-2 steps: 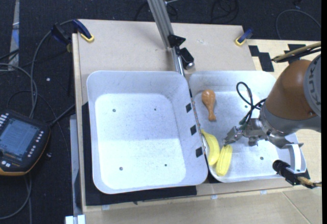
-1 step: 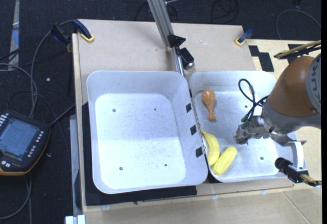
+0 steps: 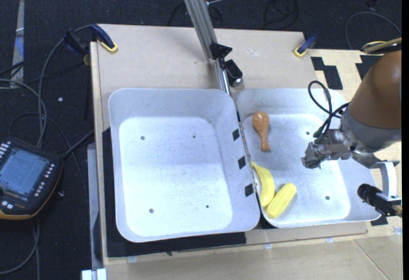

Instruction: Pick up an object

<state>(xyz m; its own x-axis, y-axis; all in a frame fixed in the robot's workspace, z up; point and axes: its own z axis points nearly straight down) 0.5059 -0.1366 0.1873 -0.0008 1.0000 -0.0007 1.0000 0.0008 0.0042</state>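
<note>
Dark floor surrounds the bench; over the right bin (image 3: 332, 208) the hand (image 3: 313, 158) looks blurred, its opening unreadable.

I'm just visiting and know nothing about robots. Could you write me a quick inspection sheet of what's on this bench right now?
Surface: wooden bench bearing a left bin and a right bin, side by side.
Job's things: in the right bin, a drumstick toy, a banana and a corn cob touching it.
Clutter: nothing seen.
Grippers: gripper over the right bin, right of the drumstick toy.
Cables: black cable looping by the arm; more on the floor.
Surroundings: handheld controller on dark floor, metal pole.
</note>
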